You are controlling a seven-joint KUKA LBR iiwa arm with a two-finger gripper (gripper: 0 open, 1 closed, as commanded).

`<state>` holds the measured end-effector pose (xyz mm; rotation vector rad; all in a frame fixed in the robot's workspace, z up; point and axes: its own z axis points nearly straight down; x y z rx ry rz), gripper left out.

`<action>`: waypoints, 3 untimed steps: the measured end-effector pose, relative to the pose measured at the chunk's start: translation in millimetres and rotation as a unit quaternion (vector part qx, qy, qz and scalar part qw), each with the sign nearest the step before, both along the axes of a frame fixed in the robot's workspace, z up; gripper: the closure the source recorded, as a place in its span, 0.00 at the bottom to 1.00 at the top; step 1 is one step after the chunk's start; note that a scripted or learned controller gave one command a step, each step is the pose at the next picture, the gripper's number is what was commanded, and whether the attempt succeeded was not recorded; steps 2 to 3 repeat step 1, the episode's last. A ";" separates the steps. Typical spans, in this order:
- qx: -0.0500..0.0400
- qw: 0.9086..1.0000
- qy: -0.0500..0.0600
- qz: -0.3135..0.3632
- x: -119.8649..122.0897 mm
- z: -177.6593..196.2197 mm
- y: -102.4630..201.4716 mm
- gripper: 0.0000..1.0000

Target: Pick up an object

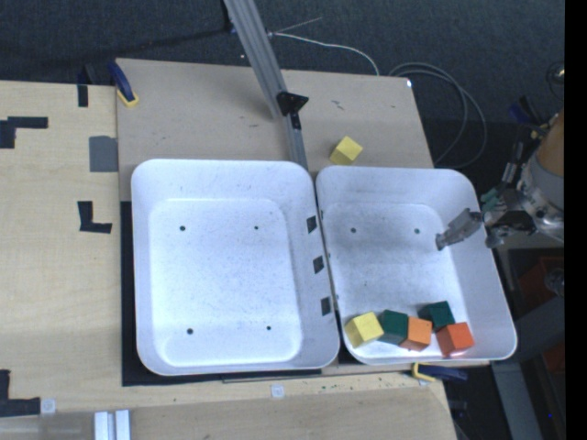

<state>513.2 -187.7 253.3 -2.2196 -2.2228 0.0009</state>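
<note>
Several small blocks lie bunched in the right bin's (385, 186) near corner: a yellow one (364, 327), a dark green one (394, 322), an orange one (419, 333), another green one (438, 313) and a red one (456, 338). My gripper (477, 232) hangs over the bin's right rim, well above and behind the blocks. It is open, one grey finger (456, 230) reaching left over the bin floor, and nothing sits between the fingers.
The left bin (147, 246) adjoins the right one. A lone yellow block (347, 150) rests on the bench behind the bins. A slanted metal bar (261, 49) runs down to the bins' shared back edge. Cables (440, 81) trail at the back right.
</note>
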 end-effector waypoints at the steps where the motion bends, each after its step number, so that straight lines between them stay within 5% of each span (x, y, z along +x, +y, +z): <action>1: 0.002 1.000 0.005 0.000 -30.2 -115.6 37.9 0.00; 3: 0.002 1.000 0.005 0.000 -30.2 -115.6 37.9 0.00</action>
